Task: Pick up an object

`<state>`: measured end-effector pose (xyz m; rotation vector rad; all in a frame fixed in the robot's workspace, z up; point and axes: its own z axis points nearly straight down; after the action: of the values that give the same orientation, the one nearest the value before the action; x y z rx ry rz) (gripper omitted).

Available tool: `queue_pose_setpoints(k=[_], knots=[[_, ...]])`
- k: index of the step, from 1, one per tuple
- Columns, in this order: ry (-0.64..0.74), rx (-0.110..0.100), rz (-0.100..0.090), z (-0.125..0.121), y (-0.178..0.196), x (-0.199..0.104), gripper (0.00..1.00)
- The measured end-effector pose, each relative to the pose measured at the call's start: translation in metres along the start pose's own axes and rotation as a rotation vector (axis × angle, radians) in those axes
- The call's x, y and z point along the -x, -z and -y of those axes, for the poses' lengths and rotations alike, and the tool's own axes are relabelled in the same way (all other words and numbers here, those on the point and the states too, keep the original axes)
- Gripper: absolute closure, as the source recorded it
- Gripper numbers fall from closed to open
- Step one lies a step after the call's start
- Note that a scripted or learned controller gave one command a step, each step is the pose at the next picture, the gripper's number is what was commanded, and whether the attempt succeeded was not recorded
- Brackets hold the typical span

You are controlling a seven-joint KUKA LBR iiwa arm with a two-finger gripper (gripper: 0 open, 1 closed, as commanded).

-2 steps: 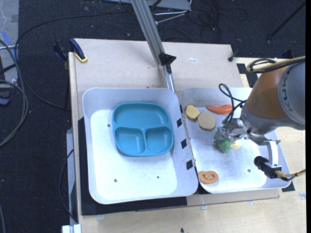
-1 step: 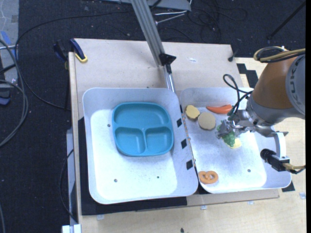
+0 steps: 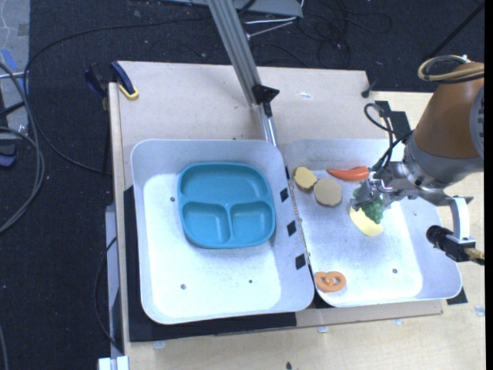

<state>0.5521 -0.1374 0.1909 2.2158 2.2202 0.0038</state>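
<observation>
1. Leftmost, the left bin (image 3: 154, 284) holds only a blue divided plate (image 3: 227, 205), lying flat and well apart from the arm. It is broad and shallow, so the fingers would likely slide off its rim; it looks a poor pick.

2. Between the bins, dark clips (image 3: 293, 226) sit along the shared edge. A low sideways sweep toward the left bin could snag on them.

3. Next, in the right bin (image 3: 408, 284), a yellow potato-like piece (image 3: 305, 178) and a tan round piece (image 3: 329, 193) lie just beside each other, perhaps touching. Closing on one could nudge the other away.

4. An orange carrot (image 3: 348, 173) lies near the back wall. It is thin and tapered, so it could roll or squirt out of a squeeze.

5. Near the front rim, an orange pretzel-shaped piece (image 3: 331, 281) lies flat and well apart from the rest, hard to get under.

6. The gripper (image 3: 373, 203) hangs over a green leafy piece (image 3: 372, 207) and a pale yellow piece (image 3: 367, 222), which touch or overlap. I cannot tell how its fingers stand; they blur into the green. Judging from this, the likeliest failure is catching only soft leaf edges, or pinching both pieces and dropping one on the lift.

7. Rightmost, loose cables (image 3: 385, 126) hang by the wrist and might drag across the tabletop (image 3: 200, 99).
</observation>
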Motion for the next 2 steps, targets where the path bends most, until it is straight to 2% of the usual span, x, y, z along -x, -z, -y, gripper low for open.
queue_pose_setpoints(k=[1,2], knots=[[0.000,-0.002,-0.001,-0.001,0.021,0.000,1.00],[0.006,-0.005,-0.003,-0.014,0.013,-0.053,1.00]])
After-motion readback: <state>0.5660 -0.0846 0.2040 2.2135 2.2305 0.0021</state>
